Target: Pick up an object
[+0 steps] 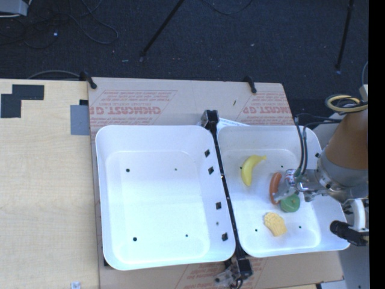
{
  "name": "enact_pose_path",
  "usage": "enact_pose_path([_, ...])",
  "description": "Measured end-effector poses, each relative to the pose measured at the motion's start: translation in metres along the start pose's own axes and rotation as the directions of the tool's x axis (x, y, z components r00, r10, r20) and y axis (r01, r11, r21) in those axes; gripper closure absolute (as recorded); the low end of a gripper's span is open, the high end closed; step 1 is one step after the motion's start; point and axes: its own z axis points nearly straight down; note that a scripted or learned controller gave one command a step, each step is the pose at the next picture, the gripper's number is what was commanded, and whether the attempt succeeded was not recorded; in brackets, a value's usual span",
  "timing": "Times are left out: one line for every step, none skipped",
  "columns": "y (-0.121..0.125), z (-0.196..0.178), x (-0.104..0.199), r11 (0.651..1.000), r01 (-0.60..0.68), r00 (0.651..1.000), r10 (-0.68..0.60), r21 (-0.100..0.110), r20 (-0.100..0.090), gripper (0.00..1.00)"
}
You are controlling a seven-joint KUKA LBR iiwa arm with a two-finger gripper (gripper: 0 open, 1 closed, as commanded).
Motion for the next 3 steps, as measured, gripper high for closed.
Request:
enact_pose_path([0.034,0.036,-0.007,1.0,-0.001,1.0,0.001,-0.005,0.003,0.0])
enact_pose_path([0.073,0.034,0.037,1.0,0.002,1.0,-0.002,-0.007,0.002,0.0])
enact_pose_path([0.072,0.022,0.034,1.0,-0.001,1.0,0.001,-0.006,0.002,1.0])
